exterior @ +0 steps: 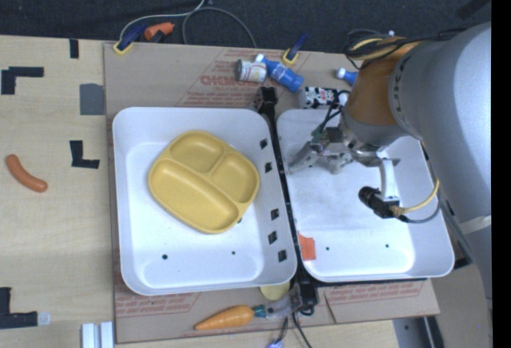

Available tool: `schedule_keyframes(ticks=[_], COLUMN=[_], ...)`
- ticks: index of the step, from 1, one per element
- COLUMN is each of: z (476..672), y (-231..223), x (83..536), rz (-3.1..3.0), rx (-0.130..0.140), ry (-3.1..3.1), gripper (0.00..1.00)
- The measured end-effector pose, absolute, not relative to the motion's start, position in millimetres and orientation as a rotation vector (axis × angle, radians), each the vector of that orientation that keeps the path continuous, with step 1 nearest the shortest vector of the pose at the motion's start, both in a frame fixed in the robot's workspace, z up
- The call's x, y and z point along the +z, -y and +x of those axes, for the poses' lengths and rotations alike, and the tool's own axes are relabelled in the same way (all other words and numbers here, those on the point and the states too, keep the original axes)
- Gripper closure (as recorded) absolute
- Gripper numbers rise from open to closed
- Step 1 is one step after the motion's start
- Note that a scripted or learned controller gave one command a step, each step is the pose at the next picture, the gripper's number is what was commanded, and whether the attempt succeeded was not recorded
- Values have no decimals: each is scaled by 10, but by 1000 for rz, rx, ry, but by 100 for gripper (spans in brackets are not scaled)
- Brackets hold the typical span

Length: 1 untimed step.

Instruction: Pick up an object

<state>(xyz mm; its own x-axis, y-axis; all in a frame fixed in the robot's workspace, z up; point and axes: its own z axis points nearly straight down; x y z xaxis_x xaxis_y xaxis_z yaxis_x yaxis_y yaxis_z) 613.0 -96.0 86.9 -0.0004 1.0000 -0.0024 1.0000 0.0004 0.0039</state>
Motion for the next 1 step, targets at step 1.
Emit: schedule_keyframes(ticks=[1], z=[6710], y=[1053], x=[853], rz=[2214], rx=[4], ry=[-2222], gripper=[0])
